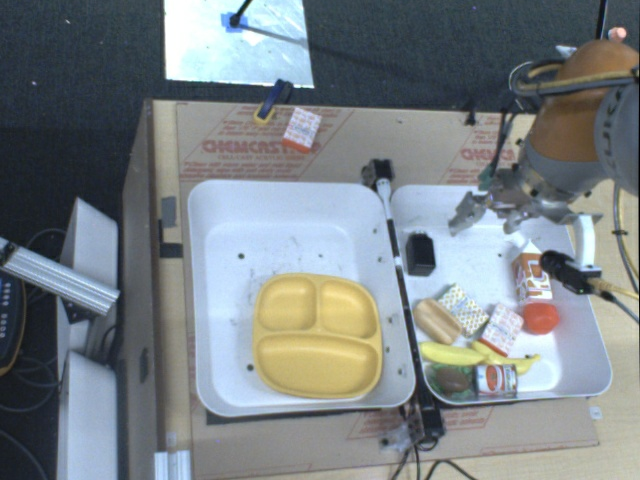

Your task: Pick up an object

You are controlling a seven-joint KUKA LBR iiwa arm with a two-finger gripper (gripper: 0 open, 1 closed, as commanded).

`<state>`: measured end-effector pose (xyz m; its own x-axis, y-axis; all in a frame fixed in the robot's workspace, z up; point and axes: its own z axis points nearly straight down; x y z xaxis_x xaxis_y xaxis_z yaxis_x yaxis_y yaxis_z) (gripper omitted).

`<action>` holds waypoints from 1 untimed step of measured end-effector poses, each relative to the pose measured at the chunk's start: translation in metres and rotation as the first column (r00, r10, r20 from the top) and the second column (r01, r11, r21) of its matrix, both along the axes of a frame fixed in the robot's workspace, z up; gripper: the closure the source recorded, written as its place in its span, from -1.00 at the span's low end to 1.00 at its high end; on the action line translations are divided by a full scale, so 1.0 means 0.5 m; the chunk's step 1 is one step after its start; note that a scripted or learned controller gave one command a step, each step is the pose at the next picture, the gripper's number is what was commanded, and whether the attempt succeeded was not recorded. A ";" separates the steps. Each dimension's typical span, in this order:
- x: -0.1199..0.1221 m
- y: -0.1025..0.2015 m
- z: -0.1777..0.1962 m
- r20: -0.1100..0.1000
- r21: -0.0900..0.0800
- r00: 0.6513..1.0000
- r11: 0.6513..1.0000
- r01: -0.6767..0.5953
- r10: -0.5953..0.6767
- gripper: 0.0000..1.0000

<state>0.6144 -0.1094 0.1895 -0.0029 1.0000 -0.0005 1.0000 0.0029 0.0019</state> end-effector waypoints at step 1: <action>0.013 0.050 -0.168 0.008 0.000 1.000 1.000 -0.001 0.001 -1.00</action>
<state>0.6208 -0.0844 0.1056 -0.0037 1.0000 -0.0001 0.9999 0.0037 0.0095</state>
